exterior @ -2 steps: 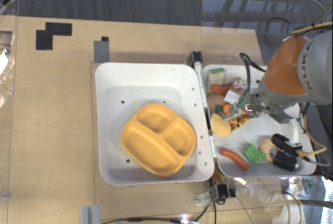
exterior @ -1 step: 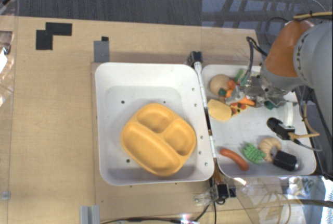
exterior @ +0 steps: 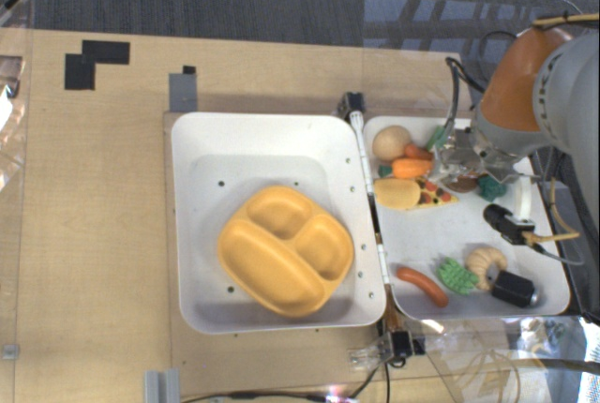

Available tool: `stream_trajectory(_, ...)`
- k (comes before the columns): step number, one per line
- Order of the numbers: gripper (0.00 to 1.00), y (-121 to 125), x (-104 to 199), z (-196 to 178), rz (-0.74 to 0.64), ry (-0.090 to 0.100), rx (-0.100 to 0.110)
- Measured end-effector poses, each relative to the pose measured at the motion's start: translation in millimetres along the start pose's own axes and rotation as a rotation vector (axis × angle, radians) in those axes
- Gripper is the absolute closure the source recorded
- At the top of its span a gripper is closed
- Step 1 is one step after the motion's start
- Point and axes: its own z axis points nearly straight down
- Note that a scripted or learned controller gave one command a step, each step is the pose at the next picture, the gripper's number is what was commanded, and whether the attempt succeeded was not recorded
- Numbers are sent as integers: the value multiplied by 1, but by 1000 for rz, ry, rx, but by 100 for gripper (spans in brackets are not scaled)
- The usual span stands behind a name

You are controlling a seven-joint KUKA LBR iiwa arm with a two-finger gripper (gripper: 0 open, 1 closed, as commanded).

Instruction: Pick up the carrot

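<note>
The carrot (exterior: 411, 169) is orange with a green top and lies across the upper left of the right bin (exterior: 553, 298). It sits between a tan egg-like ball (exterior: 391, 142) and a pale yellow piece (exterior: 397, 195). My gripper (exterior: 459, 163) hangs low over the bin, right at the carrot's right end. The wrist hides where the two meet, and the carrot still appears to rest on the bin floor.
A pizza-slice toy (exterior: 437, 195) and a teal piece (exterior: 490, 187) lie by the gripper. Near the front sit a red sausage (exterior: 422, 285), a green leafy toy (exterior: 457, 276), a beige croissant (exterior: 487, 261) and a black block (exterior: 514, 289). The left bin (exterior: 187, 204) holds a yellow divided plate (exterior: 286, 248).
</note>
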Motion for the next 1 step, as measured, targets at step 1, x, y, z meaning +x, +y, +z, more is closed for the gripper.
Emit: stream_trajectory(1, 0, -1, -4, 0, 0, -8, -1)
